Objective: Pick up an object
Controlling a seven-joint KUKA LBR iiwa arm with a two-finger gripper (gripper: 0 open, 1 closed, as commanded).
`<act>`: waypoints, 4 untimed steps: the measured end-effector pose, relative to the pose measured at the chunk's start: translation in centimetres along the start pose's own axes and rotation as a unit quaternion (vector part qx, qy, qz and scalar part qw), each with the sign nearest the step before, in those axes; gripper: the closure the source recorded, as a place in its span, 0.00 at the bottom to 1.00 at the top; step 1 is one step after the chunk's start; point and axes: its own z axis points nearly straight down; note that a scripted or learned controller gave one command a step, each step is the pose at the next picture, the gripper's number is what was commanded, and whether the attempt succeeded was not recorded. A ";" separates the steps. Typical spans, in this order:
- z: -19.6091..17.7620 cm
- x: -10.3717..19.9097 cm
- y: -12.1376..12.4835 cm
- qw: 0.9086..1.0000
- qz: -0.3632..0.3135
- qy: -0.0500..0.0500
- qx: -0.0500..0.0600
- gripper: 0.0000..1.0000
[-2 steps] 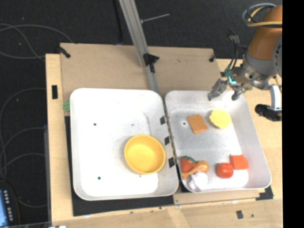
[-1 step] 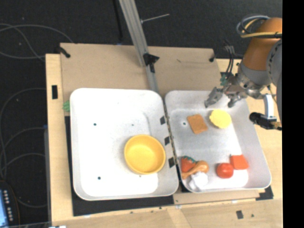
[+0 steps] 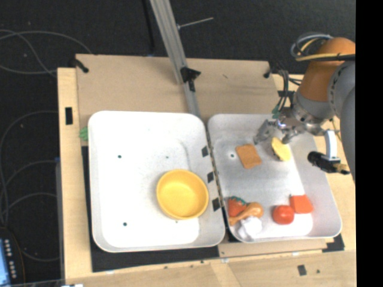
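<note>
Near edge of the right-hand shallow white bin [image 3: 317, 187]: we see a white lump [image 3: 251, 226] in the near left corner, touching a small orange-and-tan toy with a green bit [image 3: 242, 208] just behind it. Right of those, a round red ball-like object [image 3: 283, 214], and a squarish orange block [image 3: 301, 204] just beside it, near the bin's right wall.

In the left-hand white bin [image 3: 119, 160], a round yellow plastic bowl [image 3: 182, 194] sits upright toward the near right, close to the divide between the bins.

Mid right bin: a flat tan square slab, cracker-like [image 3: 248, 156], lies alone on bare floor.

Far right: the two-finger gripper [image 3: 276, 133] is low over a small yellow lump [image 3: 280, 149]. Fingers look spread, one left and one right of the lump's far end. We can't confirm contact or that anything sits between them, so we don't count it as held.

Our read: the pick target is the yellow lump and the grasp isn't closed yet. To do this well, we'd centre the fingers over the lump's middle rather than its far tip, go low enough to straddle it, then close before lifting. The lump looks rounded and could squirt sideways if pinched off-centre. The tan slab is near on the left; we'd keep the left finger off it.
</note>
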 end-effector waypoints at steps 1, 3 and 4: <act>1.7 -0.2 0.0 1.000 0.000 0.000 -0.001 0.00; -6.2 -0.6 0.3 1.000 0.001 0.001 -0.006 1.00; -10.7 -0.4 0.3 1.000 -0.002 0.001 -0.005 1.00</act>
